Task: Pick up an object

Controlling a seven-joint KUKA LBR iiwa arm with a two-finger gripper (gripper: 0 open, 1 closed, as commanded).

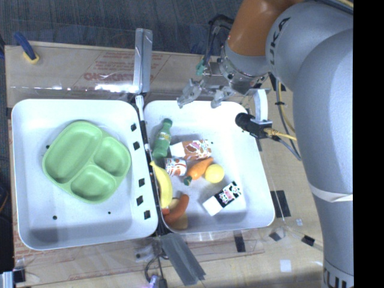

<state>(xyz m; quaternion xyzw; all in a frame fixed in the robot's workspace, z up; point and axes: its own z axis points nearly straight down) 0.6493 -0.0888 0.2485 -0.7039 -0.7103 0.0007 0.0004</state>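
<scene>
My gripper hangs over the far rim of the right bin, fingers open and nothing between them. Below it in that bin lie a green bottle, a small printed carton, a second little carton, a carrot, a lemon, a banana, a reddish sausage-like piece and a cow-patterned milk carton. The bottle is the nearest item to the fingertips, a short way toward the camera and left of them.
The left bin holds a green divided plate. A grey divider bar stands between the bins at the far side. The arm's grey body fills the right side. A black cable plug juts over the right bin's far right corner.
</scene>
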